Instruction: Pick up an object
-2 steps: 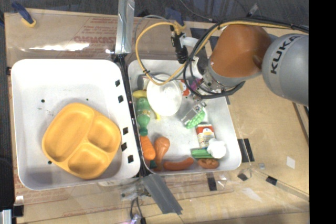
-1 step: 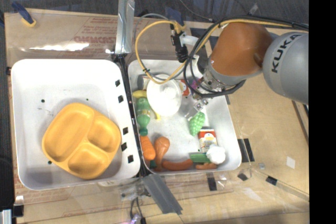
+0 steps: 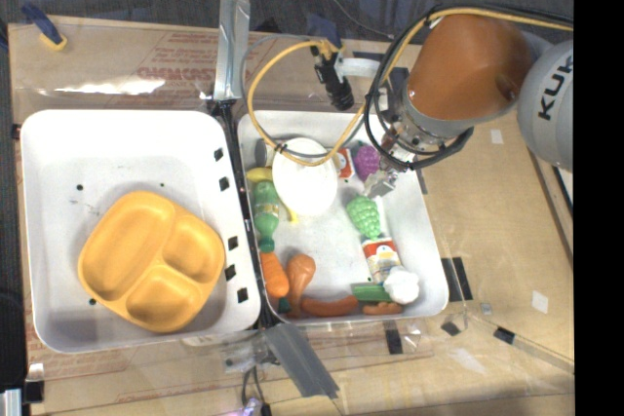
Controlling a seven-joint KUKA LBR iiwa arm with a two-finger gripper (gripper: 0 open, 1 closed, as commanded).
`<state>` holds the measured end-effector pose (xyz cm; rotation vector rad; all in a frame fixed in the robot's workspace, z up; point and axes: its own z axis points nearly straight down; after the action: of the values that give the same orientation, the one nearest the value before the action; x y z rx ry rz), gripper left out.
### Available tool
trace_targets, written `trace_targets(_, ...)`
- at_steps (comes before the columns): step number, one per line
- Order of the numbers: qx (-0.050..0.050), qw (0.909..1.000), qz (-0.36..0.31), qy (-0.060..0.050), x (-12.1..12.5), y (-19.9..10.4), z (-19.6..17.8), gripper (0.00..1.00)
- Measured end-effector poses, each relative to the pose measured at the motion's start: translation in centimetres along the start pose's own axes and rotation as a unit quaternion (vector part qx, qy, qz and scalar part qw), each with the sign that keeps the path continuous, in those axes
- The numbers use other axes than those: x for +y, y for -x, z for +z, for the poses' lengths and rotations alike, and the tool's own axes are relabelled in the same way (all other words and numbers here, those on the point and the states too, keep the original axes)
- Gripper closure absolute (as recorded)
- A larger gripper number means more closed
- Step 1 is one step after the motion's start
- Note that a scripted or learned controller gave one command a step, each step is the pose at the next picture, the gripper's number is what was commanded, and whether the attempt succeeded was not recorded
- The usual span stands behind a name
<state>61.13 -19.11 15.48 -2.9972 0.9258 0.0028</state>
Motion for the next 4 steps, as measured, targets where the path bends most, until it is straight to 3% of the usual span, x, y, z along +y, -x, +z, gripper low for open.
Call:
trace_targets(1, -0.001, 0.9934, -0.115, -0.001, 1.3, 2.7, 0.0, 1.0)
trace_targets(2, 0.0, 0.9832, -0.182, -0.001, 2.7, 1.1, -3.6, 1.0)
trace_targets(3, -0.003, 0.9835, -0.181, -0.002, -1.4, -4.6, -0.5, 1.0)
trace_targets(4, -0.001, 0.9836, -0.181, -0.002, -1.3, -4.7, -0.7, 0.0)
